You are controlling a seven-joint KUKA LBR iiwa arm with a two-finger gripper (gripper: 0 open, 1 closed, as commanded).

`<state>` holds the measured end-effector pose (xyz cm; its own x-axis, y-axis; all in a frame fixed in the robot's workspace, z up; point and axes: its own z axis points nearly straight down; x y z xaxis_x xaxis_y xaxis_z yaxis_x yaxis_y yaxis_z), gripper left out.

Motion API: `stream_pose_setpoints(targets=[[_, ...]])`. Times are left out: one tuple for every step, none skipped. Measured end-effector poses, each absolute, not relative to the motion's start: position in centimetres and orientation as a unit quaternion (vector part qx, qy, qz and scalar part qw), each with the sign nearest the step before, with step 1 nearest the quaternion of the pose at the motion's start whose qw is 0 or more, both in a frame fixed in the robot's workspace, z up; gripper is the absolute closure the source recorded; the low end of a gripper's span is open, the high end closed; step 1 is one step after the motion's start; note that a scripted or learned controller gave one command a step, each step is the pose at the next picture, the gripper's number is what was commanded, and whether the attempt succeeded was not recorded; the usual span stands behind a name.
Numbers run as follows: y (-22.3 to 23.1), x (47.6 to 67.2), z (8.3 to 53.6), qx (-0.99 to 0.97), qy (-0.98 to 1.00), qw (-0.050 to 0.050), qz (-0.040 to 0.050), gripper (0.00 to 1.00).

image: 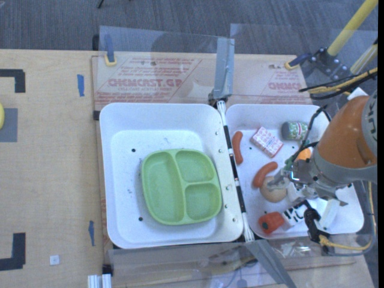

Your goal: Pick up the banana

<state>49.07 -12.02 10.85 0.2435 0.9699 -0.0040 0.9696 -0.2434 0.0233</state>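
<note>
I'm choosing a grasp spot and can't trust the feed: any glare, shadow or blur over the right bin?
Camera view: lighting is even, with soft shadows only. The clear plastic panels behind the bins carry faint glare. The right white bin reads sharply at its left, but the grey-and-orange arm covers its right side, and the gripper area looks cluttered and slightly soft.
</note>
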Motion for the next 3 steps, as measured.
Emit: stream_pose_setpoints(targets=[[-10.5,49.0,10.1,0.874,0.486,0.017,0.014,0.0],[-10.2,49.3,10.1,0.959,0.281,0.011,0.0199,0.0],[-15.2,54.3,10.2,0.952,0.305,0.006,0.0171,0.0]])
